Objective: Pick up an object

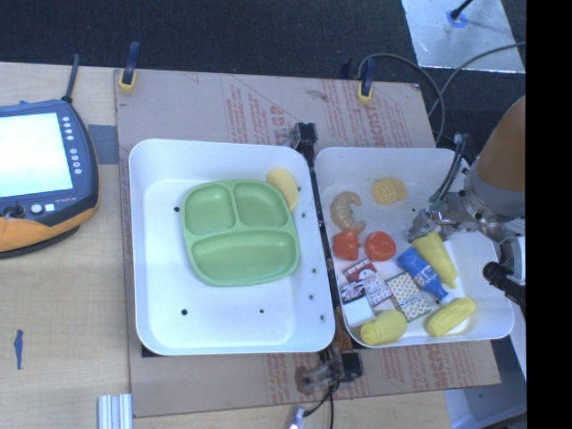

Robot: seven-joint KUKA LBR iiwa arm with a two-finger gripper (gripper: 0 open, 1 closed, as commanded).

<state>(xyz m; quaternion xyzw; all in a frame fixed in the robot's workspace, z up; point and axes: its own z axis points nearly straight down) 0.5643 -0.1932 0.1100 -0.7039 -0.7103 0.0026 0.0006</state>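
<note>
Yellow corn (451,316) lies below pincer (433,221)

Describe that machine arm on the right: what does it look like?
The arm is a bulky rounded body with an orange band, grey below. It narrows to a small metallic pincer of grey and silver parts. Thin dark cables loop behind it.

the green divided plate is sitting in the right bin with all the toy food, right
Not quite. The camera view shows the green divided plate in the left bin; most of the toy food lies in the right bin.
</note>
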